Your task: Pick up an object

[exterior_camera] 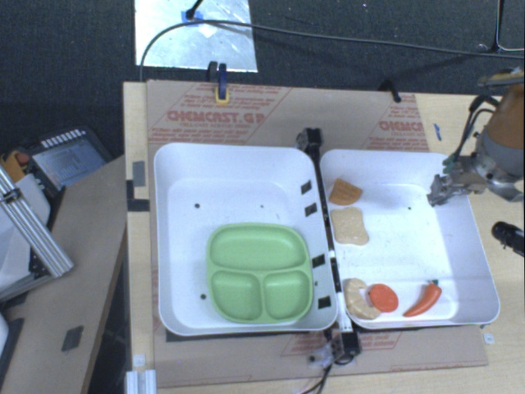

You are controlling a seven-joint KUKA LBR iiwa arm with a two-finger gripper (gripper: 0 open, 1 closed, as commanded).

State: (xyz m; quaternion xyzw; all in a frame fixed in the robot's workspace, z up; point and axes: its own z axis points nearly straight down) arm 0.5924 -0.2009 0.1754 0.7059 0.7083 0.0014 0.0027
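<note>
gripper [441,190] over right bin [467,245] rim, finger state unclear | pepper [423,300], tomato [383,298], bread [350,226] apart below | green tray [259,272] in left bin [176,220]

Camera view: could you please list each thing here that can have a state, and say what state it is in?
claw: over the right bin's far right rim, nothing seen in it
green tray: upright in the left bin, its three compartments bare
orange chili: lying flat, near right corner of the right bin
red slice: lying flat, touching the beige piece
</note>
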